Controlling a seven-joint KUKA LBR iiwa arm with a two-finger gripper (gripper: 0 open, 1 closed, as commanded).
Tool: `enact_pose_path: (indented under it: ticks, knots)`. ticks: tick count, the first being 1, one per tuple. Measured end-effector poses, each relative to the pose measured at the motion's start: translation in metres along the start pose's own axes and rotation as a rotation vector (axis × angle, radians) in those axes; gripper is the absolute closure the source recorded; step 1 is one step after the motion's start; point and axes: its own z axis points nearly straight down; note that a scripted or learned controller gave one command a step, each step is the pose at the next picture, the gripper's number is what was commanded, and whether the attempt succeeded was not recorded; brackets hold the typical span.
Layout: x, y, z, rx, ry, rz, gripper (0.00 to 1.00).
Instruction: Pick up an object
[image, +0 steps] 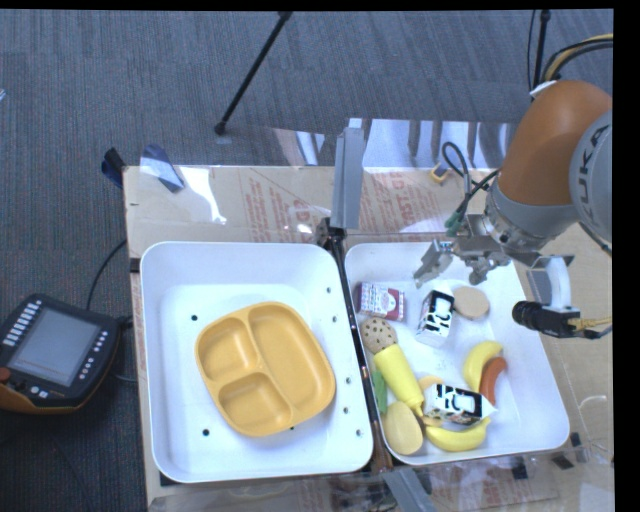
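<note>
The gripper (457, 262) hangs open and empty above the right bin (553, 400), poised to choose among toy food; a small carton (436, 317) lies just below it.

Off-bench clutter — floor and bench edge

Pendant (52, 350) on carpet, left of bench; tripod leg (252, 68) slants above; blue tape (162, 168) at bench corner.
</note>
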Motion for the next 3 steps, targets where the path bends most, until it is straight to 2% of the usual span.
enact_pose_path:
  ticks: [1, 2, 3]
  knots:
    - [-0.048, 0.033, 0.136, 0.000, 0.000, -0.009, 0.00]
    - [-0.048, 0.034, 0.124, -0.003, 0.000, -0.007, 1.00]
    - [-0.007, 0.018, 0.022, -0.011, -0.001, 0.100, 1.00]
